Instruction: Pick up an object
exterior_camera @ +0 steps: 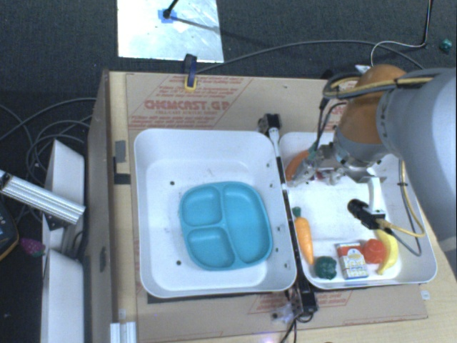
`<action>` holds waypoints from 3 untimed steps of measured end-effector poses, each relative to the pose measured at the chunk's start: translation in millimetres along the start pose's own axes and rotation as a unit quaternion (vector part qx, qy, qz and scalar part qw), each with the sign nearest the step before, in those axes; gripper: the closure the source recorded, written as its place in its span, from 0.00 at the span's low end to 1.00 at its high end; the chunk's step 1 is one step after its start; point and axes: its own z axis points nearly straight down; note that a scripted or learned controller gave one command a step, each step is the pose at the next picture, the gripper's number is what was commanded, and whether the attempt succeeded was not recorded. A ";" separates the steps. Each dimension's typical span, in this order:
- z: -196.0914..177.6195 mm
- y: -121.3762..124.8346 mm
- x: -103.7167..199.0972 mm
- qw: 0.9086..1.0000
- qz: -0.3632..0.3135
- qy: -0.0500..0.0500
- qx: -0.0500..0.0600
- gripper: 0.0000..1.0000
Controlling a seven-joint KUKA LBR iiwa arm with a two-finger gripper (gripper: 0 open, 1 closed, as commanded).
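The likeliest thing to pick is the orange piece. It lies in the far left corner of the right bin, close against the wall shared with the left bin. The hand hangs just beside it, on its right, which we judge to be an approach to a grasp. We cannot tell how wide the hand stands, nor whether it touches the piece.

That corner is tight. Walls close in on two sides, so we judge there is room to come at the piece only from above or from the bin's open middle.

The other things crowd the near end of the right bin. A carrot lies along the shared wall. A green piece, a box, a red piece and a banana sit packed together, some touching. The bare floor between them and the hand leaves room to move.

In the left bin a blue plate lies flat, well apart from the hand. Both bins rest on the tabletop.
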 end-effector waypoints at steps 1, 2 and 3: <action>2.1 40.4 -9.4 1.000 0.001 -0.005 0.012 0.00; 2.4 41.0 -14.1 1.000 0.002 -0.002 0.011 0.00; 1.8 40.8 -10.1 1.000 0.001 -0.005 0.011 0.00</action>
